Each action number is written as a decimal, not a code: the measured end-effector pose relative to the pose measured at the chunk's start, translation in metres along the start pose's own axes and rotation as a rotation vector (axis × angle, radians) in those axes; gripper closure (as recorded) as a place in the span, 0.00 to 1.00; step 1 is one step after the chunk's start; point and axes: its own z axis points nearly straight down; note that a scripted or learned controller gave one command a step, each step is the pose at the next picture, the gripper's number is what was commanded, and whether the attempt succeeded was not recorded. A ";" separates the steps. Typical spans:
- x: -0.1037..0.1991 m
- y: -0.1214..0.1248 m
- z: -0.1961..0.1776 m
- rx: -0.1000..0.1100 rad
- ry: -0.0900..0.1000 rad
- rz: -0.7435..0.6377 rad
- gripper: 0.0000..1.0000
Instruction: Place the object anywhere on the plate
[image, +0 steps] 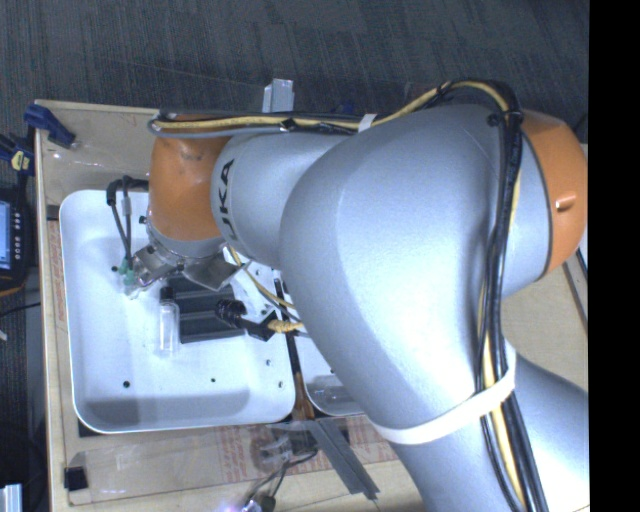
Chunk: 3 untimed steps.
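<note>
The claw (190, 315) hangs low over the left bin (100, 395), likely reaching to pick; its state I cannot tell.

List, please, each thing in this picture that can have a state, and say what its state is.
Arm: reaching from the right over the bins, covering most of the right one.
Gripper: low inside the left bin; whether it holds anything cannot be told.
Left bin: flat on the bench, floor mostly bare.
Right bin: a corner of it showing under the arm.
</note>
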 end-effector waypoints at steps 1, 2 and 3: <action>0.037 -0.058 0.001 0.001 0.001 0.182 1.00; 0.014 -0.131 0.001 0.000 0.001 0.152 1.00; 0.007 -0.100 0.001 0.004 0.003 0.504 1.00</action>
